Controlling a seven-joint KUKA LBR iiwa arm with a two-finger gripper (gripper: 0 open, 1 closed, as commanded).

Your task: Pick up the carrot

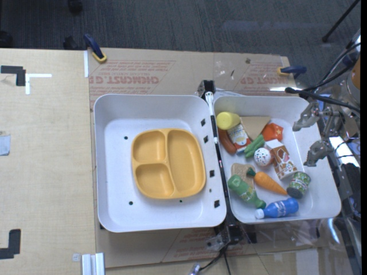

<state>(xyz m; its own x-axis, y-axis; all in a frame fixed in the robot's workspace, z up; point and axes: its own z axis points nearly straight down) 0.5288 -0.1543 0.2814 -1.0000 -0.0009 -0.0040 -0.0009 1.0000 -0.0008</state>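
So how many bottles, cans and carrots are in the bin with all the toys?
Bottles: 3, blue bottle, green bottle, yellow-capped bottle
Cans: 1, green can
Carrots: 1, carrot
Total: 5

Bright, even overhead light; soft shadows inside bins (109, 211); slight blur, perhaps mild edge distortion.

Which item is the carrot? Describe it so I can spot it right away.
Look in the right bin, the one crowded with toy food. Near its front middle lies the carrot, between the green bottle and the green can. It is the only tapered orange piece with a green stub end.
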